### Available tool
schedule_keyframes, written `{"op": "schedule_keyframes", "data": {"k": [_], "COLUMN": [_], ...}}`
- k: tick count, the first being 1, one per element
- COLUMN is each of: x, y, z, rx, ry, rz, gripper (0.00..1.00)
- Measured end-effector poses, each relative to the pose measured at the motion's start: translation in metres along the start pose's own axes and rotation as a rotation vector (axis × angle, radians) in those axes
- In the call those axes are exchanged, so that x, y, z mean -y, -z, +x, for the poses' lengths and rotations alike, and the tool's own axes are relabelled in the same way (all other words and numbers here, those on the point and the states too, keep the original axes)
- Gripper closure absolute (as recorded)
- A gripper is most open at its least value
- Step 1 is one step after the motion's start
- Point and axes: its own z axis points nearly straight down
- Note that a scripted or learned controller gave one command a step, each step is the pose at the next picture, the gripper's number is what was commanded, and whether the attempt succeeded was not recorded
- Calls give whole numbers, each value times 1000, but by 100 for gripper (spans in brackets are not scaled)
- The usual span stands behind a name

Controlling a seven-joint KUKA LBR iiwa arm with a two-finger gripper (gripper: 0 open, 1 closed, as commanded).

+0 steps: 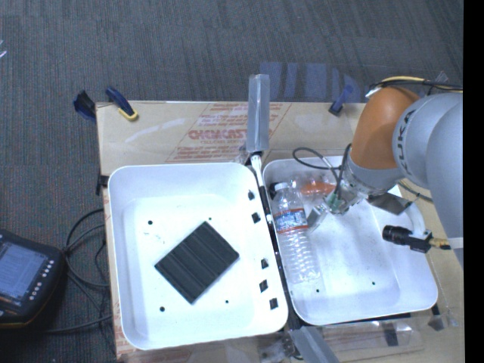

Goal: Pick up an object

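**One bottle, one claw, a short reach between**

Poised low over the right bin (408,297), with the claw (333,205) tilted toward a clear water bottle (296,237) (spread or pressed together: cannot tell, too blurred against the white floor). Nothing visibly pinched.

Found lying on its side just beside the claw, on the flank facing the other bin, tucked along the bin wall, cap end nearer the claw and base pointing away toward the near rim.

Best taken across the labelled waist rather than the neck. Square up across the length, come down centred, and allow for the wall crowding one side. Likely to roll or crumple if pinched off-centre.

Made of clear ribbed plastic with a blue-and-white label, probably slick. Just behind the claw, something orange (321,184), too blurred to name. Well beyond the bottle, in the left bin (125,203), a black ridged pad (197,262).
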Motion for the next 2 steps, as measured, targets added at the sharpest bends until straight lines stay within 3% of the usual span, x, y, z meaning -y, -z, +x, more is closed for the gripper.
{"op": "schedule_keyframes", "data": {"k": [1,2], "x": [32,12], "y": [28,5], "z": [9,24], "rx": [23,39], "ry": [202,194], "rz": [-63,-42], "gripper": [0,0]}}
